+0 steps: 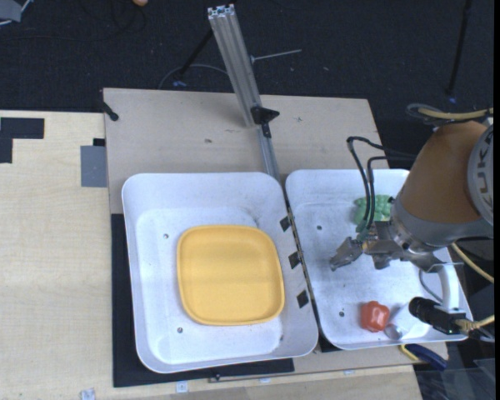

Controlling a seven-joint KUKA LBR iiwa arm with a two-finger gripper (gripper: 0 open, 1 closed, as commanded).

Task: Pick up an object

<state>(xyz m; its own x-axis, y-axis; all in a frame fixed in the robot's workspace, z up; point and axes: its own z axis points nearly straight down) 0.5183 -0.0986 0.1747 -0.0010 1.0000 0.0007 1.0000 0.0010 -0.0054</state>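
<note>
Red lump (374,315): right at the front of the right bin (317,198), close to its near rim, and it's sitting free on the white floor.
My pincer (346,255): down low over the middle of the right bin, tip aimed toward the divide between the two bins, and apart from the red lump, which lies nearer the front.
Pincer state: from this angle I cannot tell whether it's open or closed.
Green thing (373,209): toward the back of the right bin, just beside my wrist, partly hidden by it.
Yellow plate (231,273): flat in the middle of the left bin (137,215), well apart from me.
My arm (446,182): coming in from the right, orange band above the right bin's outer side.
</note>
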